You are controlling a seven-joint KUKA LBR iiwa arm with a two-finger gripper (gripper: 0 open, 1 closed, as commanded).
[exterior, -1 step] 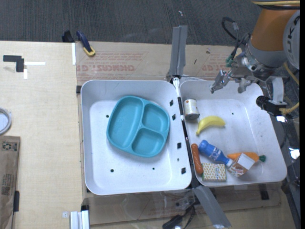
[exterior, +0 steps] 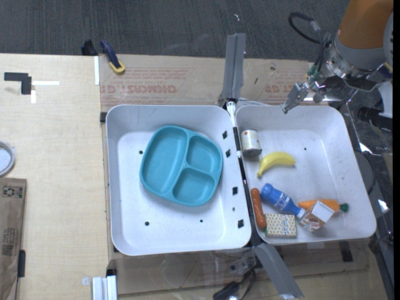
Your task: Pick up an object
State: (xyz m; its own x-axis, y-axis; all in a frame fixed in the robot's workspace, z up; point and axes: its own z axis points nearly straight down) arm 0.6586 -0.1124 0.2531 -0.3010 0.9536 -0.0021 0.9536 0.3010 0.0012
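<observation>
On the far left of the bench lies a roll of clear tape [exterior: 3,159], cut by the frame edge, with a brown paper bag [exterior: 11,230] below it. Farther back, a blue-and-yellow clamp [exterior: 112,60] rests on the cardboard sheet [exterior: 162,80].

The left bin [exterior: 119,186] holds a blue divided plate [exterior: 181,165], lying flat near the middle, its three compartments facing up.

Across the central divider, the right bin [exterior: 340,142] carries the objects. A small metal can [exterior: 250,142] lies beside the divider, with a yellow banana [exterior: 275,162] just right of it. Nearer the front, an orange-red sausage-like item [exterior: 256,206] lies along the divider, beside a square cracker box [exterior: 280,225]. A blue bottle [exterior: 281,200] lies tilted between them and a small white-and-red carton [exterior: 318,215], which sits against a carrot [exterior: 322,204].

The gripper [exterior: 292,102] hangs over the back rim of the right bin, well apart from every object. Its fingers are small and blurred here; I cannot tell whether they are spread or closed, though nothing appears between them.
</observation>
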